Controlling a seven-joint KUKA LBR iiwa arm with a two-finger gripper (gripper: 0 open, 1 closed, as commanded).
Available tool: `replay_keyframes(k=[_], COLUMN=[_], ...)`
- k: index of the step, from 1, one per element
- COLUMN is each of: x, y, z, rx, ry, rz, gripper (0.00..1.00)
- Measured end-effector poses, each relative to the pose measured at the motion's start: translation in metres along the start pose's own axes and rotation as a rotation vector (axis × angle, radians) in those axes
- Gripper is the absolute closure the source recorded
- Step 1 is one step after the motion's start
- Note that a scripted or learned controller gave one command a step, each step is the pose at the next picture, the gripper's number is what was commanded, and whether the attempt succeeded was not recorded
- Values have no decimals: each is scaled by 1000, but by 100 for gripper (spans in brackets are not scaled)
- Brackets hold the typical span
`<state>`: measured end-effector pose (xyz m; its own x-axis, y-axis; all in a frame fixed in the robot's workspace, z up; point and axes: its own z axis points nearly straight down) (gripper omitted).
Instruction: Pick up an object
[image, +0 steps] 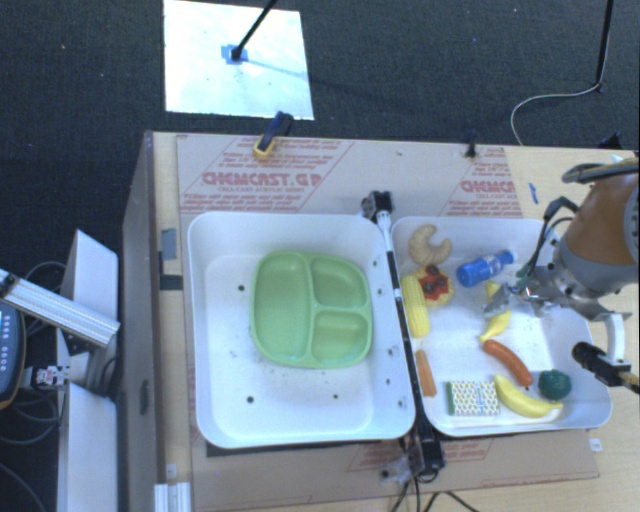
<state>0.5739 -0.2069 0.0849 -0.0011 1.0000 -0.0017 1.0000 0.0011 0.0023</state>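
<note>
Toy food sits in the right bin (575, 345): blue bottle (484, 268), corn (415, 306), banana (523, 398). Pincer (522, 296) hovers low just right of the bottle; opening can't be told. Green plate (310, 308) lies in left bin (225, 400).

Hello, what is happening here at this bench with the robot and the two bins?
A grey and orange robot arm reaches in from the right over the right bin, which holds toy food: a corn cob, a blue bottle, a banana and others. Its gripper hangs near a small yellow piece. Nothing is visibly grasped yet. The left bin holds a green divided plate.
</note>
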Motion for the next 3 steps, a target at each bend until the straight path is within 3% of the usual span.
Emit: replay_keyframes(k=[1,2,3], x=[57,56,83], y=[-29,-28,-23], z=[1,-10,-101], rx=[1,-1,-1], ry=[2,1,1], rz=[-2,-3,-2], gripper=[0,100,100])
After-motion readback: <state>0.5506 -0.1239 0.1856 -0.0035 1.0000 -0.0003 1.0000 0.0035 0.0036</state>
